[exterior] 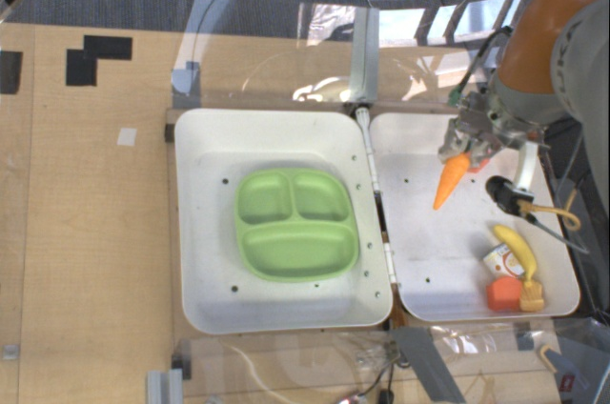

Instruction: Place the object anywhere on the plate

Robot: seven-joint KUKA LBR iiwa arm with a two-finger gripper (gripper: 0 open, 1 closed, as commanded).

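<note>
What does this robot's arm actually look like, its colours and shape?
The arm is thick, rounded and grey, with a glossy orange band bulging above the wrist. It narrows to a small end effector of pale grey metal. Thin dark cables run by the wrist toward it.

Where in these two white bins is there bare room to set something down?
Left shallow white bin: bare floor rings the green three-compartment plate, tightest beside the middle wall; its compartments are bare too. Right white bin: free near-left, below the orange toy carrot held in the hand. Crowded in its near-right corner: yellow banana, small white carton, orange block.
</note>
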